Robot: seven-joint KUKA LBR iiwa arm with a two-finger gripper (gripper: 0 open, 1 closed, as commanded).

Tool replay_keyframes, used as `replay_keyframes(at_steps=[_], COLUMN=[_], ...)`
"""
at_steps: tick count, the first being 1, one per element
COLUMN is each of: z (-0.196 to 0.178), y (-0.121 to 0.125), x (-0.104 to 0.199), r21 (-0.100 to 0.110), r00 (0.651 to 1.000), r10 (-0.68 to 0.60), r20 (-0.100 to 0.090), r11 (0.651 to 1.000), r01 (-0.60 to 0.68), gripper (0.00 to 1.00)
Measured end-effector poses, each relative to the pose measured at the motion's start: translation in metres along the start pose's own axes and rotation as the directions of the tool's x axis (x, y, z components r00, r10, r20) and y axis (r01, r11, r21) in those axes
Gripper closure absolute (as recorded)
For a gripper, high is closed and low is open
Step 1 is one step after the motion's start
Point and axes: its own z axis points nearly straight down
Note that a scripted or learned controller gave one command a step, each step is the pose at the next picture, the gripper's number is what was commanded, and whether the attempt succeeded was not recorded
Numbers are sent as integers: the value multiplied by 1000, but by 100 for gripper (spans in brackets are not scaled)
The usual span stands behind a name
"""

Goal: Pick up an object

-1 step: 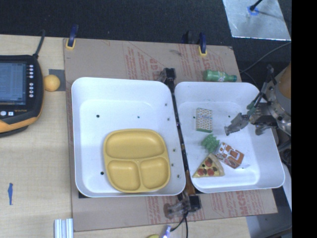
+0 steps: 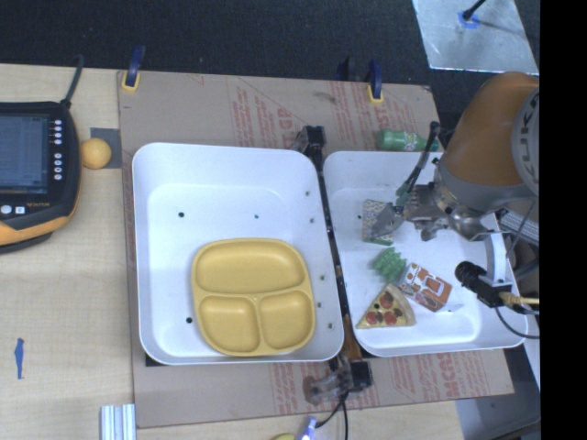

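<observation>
A yellow divided plate (image 2: 252, 294) lies in the left bin (image 2: 156, 177). In the right bin (image 2: 348, 168), a green toy (image 2: 389, 264), a pizza slice (image 2: 387, 310) and a patterned packet (image 2: 426, 287) lie close together. The tool (image 2: 390, 220) hovers just above them near a grey object (image 2: 374, 222); its state cannot be told.

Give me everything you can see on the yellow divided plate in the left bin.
The yellow divided plate looks like matte plastic, a rounded rectangle with three compartments: one long one along the far side and two smaller ones along the near side. It lies flat and right side up on the floor of the left bin, toward its near right part, close to the near wall. Nothing lies in it.
</observation>
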Motion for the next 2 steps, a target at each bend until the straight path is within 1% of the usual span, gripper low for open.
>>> replay_keyframes(at_steps=[1,2], z=[69,58], y=[34,34], x=[-13,-14], r21=[-1,-1], r00=[1000,1000], r10=[0,-2], r20=[1,3], r11=[1000,1000], r01=[0,2], gripper=[0,100])
